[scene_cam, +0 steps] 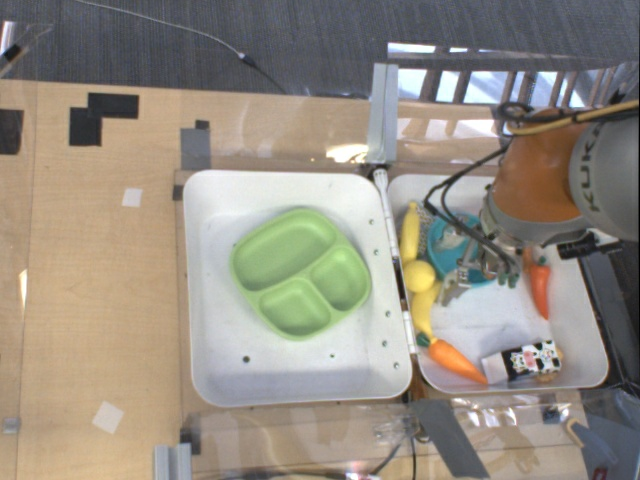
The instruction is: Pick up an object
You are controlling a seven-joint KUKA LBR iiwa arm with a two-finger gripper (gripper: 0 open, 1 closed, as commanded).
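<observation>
The right bin (590, 368) holds several toy items. A yellow banana (410, 230) lies along its left wall with a yellow lemon (421, 277) on top of it. An orange carrot (455, 360) lies at the front left, and a small cow-patterned carton (530, 361) at the front. A red-orange pepper-like piece (540, 290) lies to the right. A teal object (443, 245) sits in the middle, partly hidden under the arm. My gripper (478, 271) hangs low over the teal object's right side, just right of the lemon.
The left bin (215, 368) holds a green divided plate (300, 271). The arm's orange band (535, 173) and black cables cover the back of the right bin. A metal post (383, 113) stands behind the seam between the bins.
</observation>
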